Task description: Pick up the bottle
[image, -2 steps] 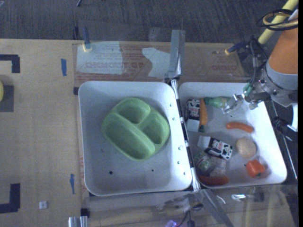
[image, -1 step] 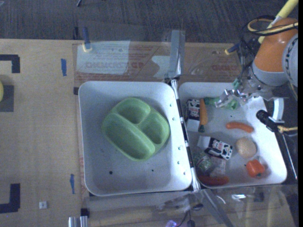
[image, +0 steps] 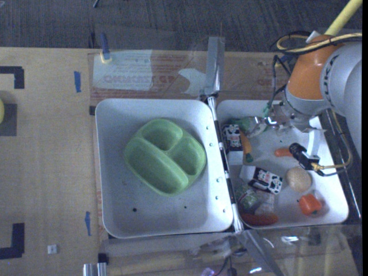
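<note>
- The arm (image: 330,79) reaches in from the right over the right bin (image: 339,211).
- The left bin (image: 115,211) holds a green divided plate (image: 165,156).
- The gripper (image: 275,119) hangs over the right bin's far side; its grasp cannot be told.
- The bottle (image: 246,125), greenish, lies at that bin's far left, just beside the gripper.

The bottle (image: 249,200) is clear with a green label, lying on its side near the right bin's (image: 339,209) front left corner.
</note>
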Action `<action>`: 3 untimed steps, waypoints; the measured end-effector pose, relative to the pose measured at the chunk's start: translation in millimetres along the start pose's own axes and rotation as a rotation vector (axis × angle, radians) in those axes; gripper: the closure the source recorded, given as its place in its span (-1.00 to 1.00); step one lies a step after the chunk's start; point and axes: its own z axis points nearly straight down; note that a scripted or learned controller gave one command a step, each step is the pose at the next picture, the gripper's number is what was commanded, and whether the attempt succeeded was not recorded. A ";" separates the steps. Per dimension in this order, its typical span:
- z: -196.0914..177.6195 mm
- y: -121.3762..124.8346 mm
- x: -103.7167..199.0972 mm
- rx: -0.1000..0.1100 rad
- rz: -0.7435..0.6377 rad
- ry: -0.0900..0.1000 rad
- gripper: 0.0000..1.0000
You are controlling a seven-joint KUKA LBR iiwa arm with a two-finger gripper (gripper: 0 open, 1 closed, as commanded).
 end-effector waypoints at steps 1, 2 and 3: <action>-10.3 0.8 1.4 0.000 -0.001 0.002 1.00; -98.5 -25.7 66.3 0.001 -0.320 0.004 1.00; -109.5 -24.3 66.4 -0.003 -0.320 0.003 1.00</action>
